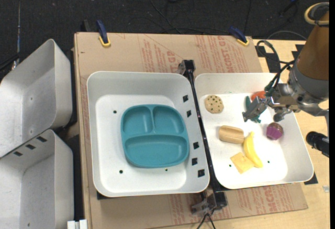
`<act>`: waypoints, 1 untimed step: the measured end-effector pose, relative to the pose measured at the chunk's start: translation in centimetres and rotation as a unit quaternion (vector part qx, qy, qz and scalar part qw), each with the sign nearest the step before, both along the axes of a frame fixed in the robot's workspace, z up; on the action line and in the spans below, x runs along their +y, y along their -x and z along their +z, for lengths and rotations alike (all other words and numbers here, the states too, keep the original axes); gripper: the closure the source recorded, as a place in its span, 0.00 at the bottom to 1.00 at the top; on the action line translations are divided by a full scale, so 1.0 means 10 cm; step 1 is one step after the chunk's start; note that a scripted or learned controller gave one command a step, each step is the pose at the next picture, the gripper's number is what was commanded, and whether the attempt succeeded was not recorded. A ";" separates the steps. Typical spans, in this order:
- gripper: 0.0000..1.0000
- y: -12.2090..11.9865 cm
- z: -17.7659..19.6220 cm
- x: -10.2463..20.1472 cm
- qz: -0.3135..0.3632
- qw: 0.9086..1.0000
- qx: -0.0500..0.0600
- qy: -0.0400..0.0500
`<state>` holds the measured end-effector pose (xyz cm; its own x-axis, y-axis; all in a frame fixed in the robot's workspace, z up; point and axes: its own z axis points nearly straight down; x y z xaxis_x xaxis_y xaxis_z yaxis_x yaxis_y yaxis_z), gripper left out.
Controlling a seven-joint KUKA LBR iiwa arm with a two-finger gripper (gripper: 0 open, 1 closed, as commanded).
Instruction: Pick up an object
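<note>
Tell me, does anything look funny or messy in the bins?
Nothing stands out. The teal divided plate lies flat in the left bin; the cookie, banana and purple fruit sit tidily in the right bin.

Bright, even overhead light, soft shadows (mild glare on white bins (104,86)), focus fairly sharp.

Pincer (267,110) above right bin (298,173) near purple fruit (274,131); teal plate (155,136) in left bin (99,170).
</note>
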<state>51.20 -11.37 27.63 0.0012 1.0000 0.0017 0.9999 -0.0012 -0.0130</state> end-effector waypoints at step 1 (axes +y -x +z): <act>0.00 -0.02 0.06 0.00 0.001 1.000 -0.006 0.001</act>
<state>51.38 -11.34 28.25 -0.0015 1.0000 -0.0001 1.0000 0.0015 -0.0003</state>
